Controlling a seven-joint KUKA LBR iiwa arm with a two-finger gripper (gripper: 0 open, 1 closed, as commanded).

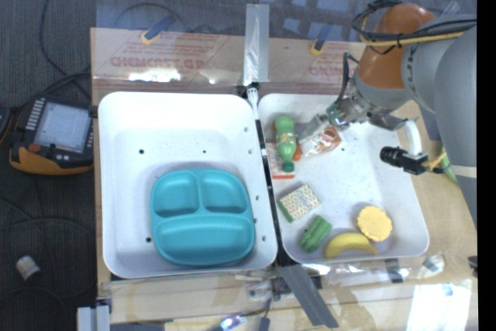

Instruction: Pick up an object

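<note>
Beside bin's left wall, bottle [286,141] upright lengthwise.

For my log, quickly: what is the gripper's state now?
Gripper: cannot be told; it sits low in the right bin, beside a clear packet.

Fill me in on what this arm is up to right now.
The grey arm reaches in from the right, its gripper low over the far end of the right bin, right at a clear packet with red and white contents. Whether it has hold of the packet cannot be told. Lying apart in that bin are a green bottle, a patterned square sponge, a green pepper, a banana and a round yellow piece. The left bin holds a teal divided tray.
</note>
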